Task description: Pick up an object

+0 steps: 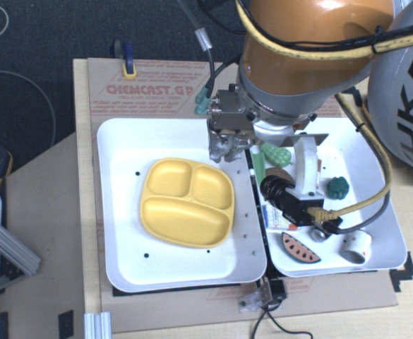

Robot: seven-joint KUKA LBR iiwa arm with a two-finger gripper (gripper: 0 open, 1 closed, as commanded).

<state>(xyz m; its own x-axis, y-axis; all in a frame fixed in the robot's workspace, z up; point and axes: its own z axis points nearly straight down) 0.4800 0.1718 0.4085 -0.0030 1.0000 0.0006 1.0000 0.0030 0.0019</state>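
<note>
A yellow divided plate (185, 202) lies in the middle of the left bin (121, 189). My gripper (222, 149) hangs over the back right corner of that bin, just beyond the plate's far right edge and close to the wall between the bins. Nothing shows between its fingertips. In the right bin (382, 217) lie a watermelon slice (300, 248) at the front, a small white cup (356, 244) to its right, a dark green lump (337, 186) and a pale green bumpy piece (277, 154) partly hidden under the wrist.
The arm's large orange and grey body covers the back of the right bin. A narrow green strip (258, 167) lies along the wall between the bins. A blue clamp (128, 56) holds the cardboard base at the back left.
</note>
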